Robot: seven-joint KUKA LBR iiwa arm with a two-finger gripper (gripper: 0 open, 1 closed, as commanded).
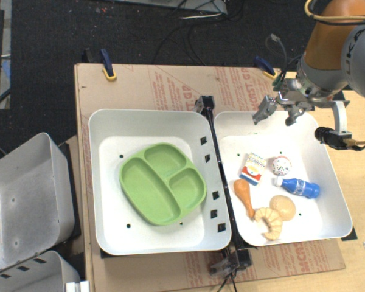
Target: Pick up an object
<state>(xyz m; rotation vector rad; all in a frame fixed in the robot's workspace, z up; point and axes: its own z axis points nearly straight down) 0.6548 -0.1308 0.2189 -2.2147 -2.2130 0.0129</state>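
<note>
You can see the objects to pick in the right bin [328,163], grouped in its lower middle part. I use the blue bottle [298,188] as the landmark: it lies on its side, with its white cap pointing left. Just above its cap end is a small white ball with dark spots [281,165]. To the left of the ball lies a small carton [252,168], white with red and blue. Below the bottle is a tan round piece [283,207], and it touches a pale shrimp-like toy [269,222] at its lower left. To the left of these lies an orange drumstick [244,196], with its thick end up, near the carton. The gripper [278,110] hangs above the bottle in the picture, over the far rim of the right bin, well apart from all the objects. Its two fingers stand apart, one to the left and one to the right, and there is nothing between them. The grey arm [337,38] with the orange band comes in from the upper right of the bottle. Far to the left of the bottle is the left bin [103,163], and a green plate [163,183] with three compartments lies in it. Both bins stand on a brown cardboard sheet [146,81].
</note>
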